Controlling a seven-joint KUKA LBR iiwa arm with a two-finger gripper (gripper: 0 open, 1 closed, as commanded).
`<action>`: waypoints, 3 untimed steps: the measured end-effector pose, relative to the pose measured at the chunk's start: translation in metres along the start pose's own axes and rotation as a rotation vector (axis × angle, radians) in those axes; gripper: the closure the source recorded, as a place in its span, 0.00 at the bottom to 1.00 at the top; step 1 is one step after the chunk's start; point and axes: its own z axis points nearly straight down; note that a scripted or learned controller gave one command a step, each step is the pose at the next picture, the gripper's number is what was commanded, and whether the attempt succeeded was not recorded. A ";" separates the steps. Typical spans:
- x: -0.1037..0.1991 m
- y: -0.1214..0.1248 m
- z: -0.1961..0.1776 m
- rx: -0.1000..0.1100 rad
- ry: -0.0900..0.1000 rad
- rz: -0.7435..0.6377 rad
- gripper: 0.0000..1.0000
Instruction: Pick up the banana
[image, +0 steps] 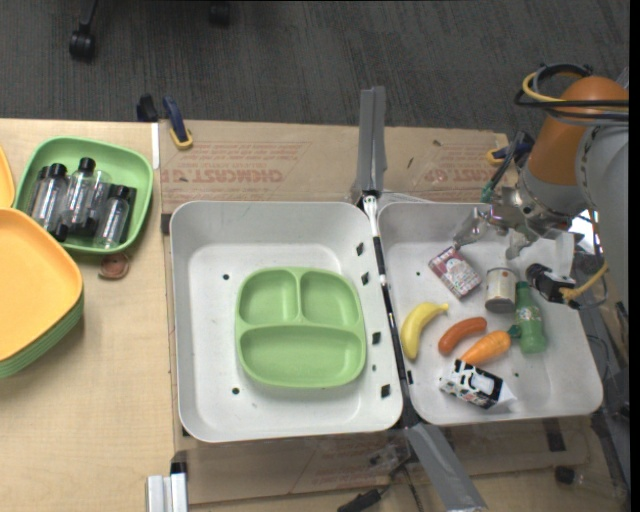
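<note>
The banana (421, 326) lies at the right bin's (560, 400) left wall, long axis slanting up-right, down-left of the claw (497, 228), which hangs open and empty near the far rim.

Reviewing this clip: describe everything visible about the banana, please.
The banana is yellow, small and curved, smooth like a plastic toy, and looks whole. It lies flat on the floor of the right bin, near that bin's left wall, one end pointing up-right, the other down-left. The red sausage lies just to its right with a small gap. Nothing appears to touch it but the bin floor. The gripper is up near the bin's far edge, well away.
</note>
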 end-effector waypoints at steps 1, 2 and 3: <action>-0.018 0.001 -0.021 0.001 0.000 0.140 0.00; 0.001 -0.013 -0.006 -0.007 0.000 -0.184 0.00; 0.018 -0.004 -0.052 0.000 0.001 -0.087 0.00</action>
